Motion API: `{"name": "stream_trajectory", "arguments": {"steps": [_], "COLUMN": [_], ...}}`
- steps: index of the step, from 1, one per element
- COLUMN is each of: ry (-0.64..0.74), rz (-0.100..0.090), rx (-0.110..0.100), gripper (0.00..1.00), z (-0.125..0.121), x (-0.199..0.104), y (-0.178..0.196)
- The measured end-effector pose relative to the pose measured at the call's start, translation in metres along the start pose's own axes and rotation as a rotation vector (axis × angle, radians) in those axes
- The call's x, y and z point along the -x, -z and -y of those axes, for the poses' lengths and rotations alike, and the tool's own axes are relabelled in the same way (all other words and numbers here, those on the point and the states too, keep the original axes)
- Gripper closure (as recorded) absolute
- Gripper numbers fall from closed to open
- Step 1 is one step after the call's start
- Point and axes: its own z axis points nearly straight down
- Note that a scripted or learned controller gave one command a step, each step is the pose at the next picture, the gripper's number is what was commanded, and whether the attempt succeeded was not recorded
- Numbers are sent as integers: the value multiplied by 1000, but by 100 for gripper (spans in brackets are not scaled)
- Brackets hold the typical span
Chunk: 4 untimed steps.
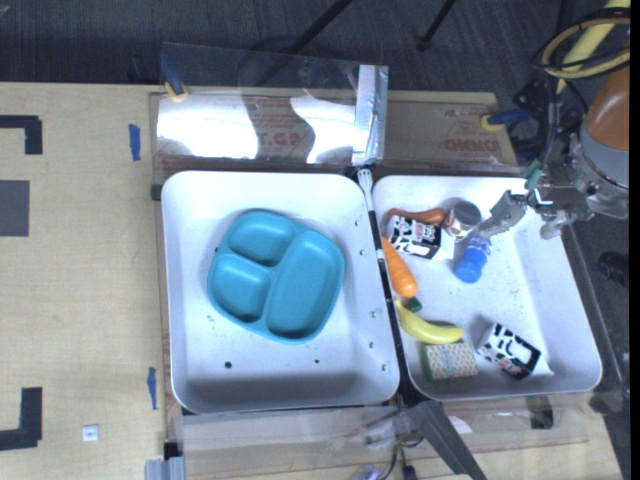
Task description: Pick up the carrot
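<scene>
- Gripper (500, 218) at upper right of right bin (560, 338), fingers slanting down-left toward a blue bottle (470, 258); can't tell if open or closed, nothing seen held.
- Carrot (400, 271) not picked yet: lies along the right bin's left wall, orange, narrow end up, well apart from gripper.
- Judgement: gripper must travel left across bin, turn so the jaws straddle the carrot's short width, come down at its thick lower half.
- Crowding: banana (428, 328) touching or just beside carrot's lower end; black-and-white carton (414, 235) just beside its top; bin wall tight on the left, so little finger room that side.
- Open floor: mid right bin, between bottle and second black-and-white carton (510, 351).
- Left bin (200, 358) holds blue divided plate (277, 273), not involved.
</scene>
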Motion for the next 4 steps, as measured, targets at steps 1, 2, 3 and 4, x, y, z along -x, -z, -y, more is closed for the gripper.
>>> {"name": "stream_trajectory", "arguments": {"steps": [1,2,3,4], "ry": [400,657,724,549], "rz": [0,0,0,0], "rx": [1,3,2,0], "gripper": [0,0,0,0], "z": [-50,-65,-21,-12], "x": [-38,-49,-119,-148], "y": [-81,-97,-98,-98]}}
